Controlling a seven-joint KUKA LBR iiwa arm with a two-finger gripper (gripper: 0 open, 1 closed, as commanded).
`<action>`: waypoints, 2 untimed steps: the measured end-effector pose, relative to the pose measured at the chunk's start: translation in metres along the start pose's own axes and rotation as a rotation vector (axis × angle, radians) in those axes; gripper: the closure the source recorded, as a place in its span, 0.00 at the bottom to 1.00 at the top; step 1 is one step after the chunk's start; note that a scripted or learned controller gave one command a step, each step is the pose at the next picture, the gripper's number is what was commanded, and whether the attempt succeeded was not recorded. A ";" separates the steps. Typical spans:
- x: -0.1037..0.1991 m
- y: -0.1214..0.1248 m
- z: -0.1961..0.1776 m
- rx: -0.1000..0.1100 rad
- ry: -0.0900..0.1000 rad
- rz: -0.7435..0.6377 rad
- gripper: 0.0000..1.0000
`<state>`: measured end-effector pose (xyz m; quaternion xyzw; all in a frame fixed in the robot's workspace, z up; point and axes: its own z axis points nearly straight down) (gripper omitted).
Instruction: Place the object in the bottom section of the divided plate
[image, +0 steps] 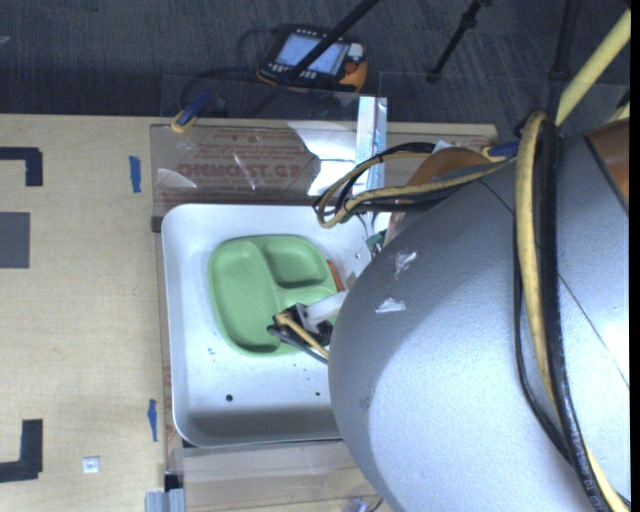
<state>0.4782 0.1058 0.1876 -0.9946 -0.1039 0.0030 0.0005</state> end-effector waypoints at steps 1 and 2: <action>0.050 -0.017 0.024 -0.001 0.001 -0.105 1.00; 0.117 0.007 0.081 0.005 0.015 -0.005 1.00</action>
